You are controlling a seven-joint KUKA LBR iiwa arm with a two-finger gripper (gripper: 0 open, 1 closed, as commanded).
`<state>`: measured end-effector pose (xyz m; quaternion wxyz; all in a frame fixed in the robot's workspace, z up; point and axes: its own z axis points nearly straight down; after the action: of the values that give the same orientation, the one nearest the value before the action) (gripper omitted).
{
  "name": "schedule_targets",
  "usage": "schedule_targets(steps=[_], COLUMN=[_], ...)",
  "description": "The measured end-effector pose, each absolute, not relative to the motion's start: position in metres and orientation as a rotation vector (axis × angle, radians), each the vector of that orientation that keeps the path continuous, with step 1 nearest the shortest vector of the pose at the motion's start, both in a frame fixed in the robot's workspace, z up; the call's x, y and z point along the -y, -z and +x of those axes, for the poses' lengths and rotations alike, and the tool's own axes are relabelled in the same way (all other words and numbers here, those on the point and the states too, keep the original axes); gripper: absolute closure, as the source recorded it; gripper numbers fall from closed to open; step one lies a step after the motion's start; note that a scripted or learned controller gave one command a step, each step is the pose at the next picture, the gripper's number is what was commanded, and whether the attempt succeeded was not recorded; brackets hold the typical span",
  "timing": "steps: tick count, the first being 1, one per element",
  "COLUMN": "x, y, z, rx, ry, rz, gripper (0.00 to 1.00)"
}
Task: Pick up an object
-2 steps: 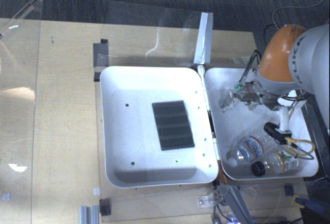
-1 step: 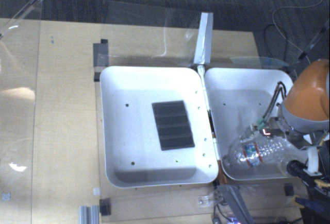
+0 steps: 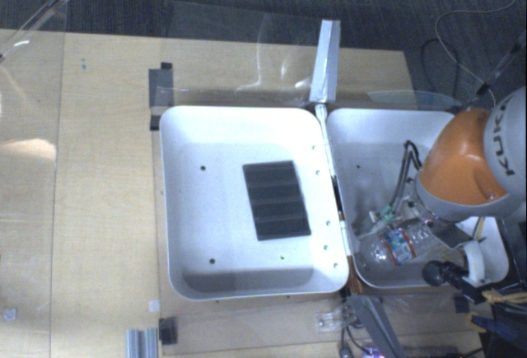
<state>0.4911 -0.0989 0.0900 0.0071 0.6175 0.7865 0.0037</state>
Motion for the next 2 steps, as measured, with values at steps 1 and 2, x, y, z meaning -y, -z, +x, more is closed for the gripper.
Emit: schedule_targets(steps=[1,2], x=[0.099,0.092], y=[-0.09,-0.089], z=[0.491,0.546], rx=[-2.46,-2.414], ry=[-0.012,-0.014], rz=[1.93,1.99], gripper=[0.0,0.0])
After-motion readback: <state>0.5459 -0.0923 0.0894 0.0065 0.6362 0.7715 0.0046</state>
